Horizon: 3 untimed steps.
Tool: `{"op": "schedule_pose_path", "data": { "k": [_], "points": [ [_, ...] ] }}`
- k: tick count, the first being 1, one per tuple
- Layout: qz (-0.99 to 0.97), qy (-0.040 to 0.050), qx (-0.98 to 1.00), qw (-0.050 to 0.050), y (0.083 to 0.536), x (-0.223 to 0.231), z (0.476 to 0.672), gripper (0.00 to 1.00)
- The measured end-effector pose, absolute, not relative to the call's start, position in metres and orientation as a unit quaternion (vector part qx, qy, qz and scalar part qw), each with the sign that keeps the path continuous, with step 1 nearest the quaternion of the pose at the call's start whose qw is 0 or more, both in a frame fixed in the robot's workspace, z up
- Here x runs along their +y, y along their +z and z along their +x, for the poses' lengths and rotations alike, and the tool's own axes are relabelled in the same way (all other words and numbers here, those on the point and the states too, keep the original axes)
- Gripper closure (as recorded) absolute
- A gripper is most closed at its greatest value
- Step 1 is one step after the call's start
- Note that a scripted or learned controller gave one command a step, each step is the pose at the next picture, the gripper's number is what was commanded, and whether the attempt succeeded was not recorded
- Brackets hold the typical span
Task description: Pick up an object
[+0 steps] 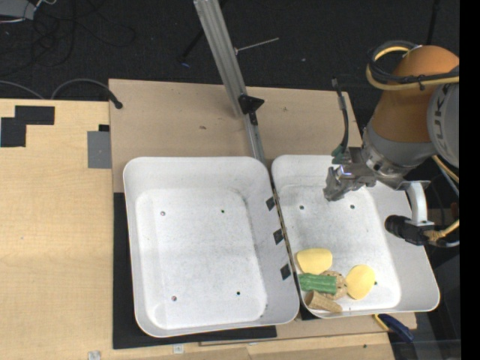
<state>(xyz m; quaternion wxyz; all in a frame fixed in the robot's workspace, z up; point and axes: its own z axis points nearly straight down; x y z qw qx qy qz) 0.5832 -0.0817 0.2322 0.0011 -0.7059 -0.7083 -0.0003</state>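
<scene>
White plastic, lightly speckled, forms the left bin (199, 246), shallow with rounded corners. Beside it, the right bin (352, 216) gathers its objects along the near wall: a smooth yellow lump (313, 260), a green piece (318, 282), a tan scrap (324, 301), another yellow lump (361, 280). Above the far end, well apart from them, hangs the gripper (335, 187), likely between attempts.

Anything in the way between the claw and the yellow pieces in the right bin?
No. In the camera view, bare white bin floor lies between the claw and the yellow pieces.
</scene>
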Motion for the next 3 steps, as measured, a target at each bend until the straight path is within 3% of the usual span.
{"op": "schedule_pose_path", "data": {
  "k": [3],
  "points": [
    [-0.705, -0.0002, -0.709, 0.001, 0.241, 0.087, 0.611, 1.0]
  ]
}}
